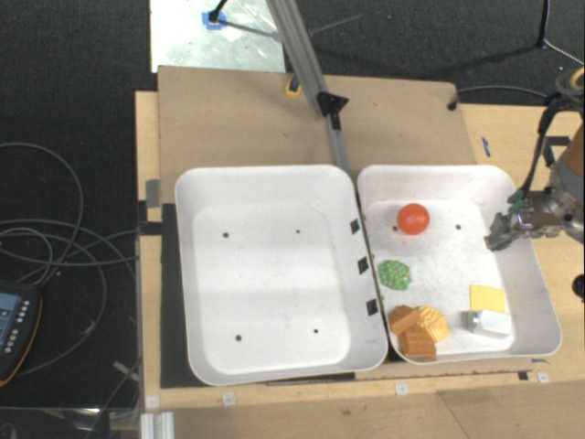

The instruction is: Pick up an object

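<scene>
Objects for picking all lie in the right bin (457, 183): orange ball (413, 219) toward the far side, green disc (395, 274) near the divider, orange-brown block cluster (419, 327) at the near edge, yellow block (487, 297) and small grey-white piece (484, 322) at the near right. Left bin (265, 186) beside it on the bench (238, 117). Hand (502, 231) hangs over the right bin's right rim, well apart from every piece; nothing seen between it and any item. Clenched or released: cannot tell, too small and blurred.
</scene>
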`<state>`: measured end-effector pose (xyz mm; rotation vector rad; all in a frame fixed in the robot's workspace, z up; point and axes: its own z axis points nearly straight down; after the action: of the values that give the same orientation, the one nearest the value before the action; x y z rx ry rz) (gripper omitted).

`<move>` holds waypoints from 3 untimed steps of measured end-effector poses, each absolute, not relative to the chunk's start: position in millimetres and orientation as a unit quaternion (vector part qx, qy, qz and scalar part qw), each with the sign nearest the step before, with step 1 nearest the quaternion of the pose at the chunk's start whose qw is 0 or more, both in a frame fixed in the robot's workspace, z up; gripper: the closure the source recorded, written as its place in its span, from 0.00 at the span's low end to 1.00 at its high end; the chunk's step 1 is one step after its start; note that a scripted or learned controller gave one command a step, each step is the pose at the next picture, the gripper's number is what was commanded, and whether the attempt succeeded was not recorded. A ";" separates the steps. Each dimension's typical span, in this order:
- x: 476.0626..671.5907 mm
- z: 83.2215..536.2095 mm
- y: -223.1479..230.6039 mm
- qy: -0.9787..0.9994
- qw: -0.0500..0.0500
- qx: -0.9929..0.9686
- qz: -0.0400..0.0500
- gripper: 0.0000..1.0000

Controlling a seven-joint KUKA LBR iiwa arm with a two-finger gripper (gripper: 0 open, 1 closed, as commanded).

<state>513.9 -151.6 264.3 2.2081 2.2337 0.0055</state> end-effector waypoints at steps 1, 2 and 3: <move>516.5 249.8 -98.4 0.711 0.000 0.703 0.001 1.00; 522.7 243.1 -37.5 0.711 -0.001 0.703 0.002 1.00; 516.0 234.6 23.7 0.711 -0.001 0.703 0.001 1.00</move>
<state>516.0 23.7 234.6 2.2095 2.2357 0.0047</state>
